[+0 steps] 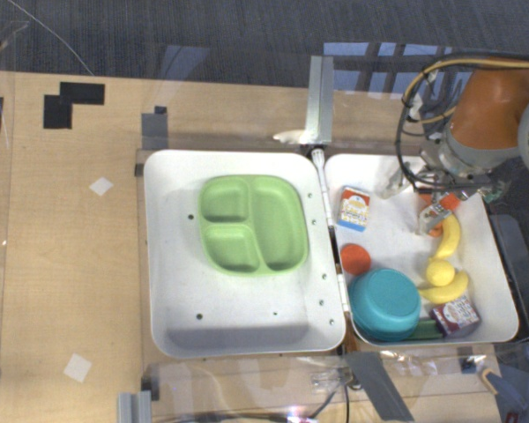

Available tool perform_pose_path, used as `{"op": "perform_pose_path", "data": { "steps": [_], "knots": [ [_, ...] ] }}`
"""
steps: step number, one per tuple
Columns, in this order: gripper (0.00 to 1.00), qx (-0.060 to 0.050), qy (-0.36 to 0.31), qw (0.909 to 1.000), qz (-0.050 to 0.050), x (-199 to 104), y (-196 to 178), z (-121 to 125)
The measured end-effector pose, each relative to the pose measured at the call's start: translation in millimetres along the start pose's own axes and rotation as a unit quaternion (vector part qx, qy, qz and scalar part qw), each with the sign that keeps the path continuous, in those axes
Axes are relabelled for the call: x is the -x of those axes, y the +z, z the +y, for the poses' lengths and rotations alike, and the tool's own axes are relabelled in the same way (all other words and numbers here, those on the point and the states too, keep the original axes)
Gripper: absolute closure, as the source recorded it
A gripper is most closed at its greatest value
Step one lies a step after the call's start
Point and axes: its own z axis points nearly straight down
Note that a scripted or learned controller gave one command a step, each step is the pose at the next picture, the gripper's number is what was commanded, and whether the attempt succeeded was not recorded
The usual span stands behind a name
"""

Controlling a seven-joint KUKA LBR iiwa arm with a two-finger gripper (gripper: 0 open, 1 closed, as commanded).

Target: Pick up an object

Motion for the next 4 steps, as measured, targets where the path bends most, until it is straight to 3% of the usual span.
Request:
{"op": "perform_pose_path", "data": {
  "steps": [1, 2, 4],
  "knots": [
    [0.00, 0.001, 0.194, 0.9810, 0.002, -48.0, 0.9, 28.7],
    [0.00, 0.000, 0.221, 0.9754, 0.001, -64.1, 0.3, 34.3],
    [0.00, -0.001, 0.200, 0.9799, 0.001, -62.6, -0.6, 56.7]
  ]
}}
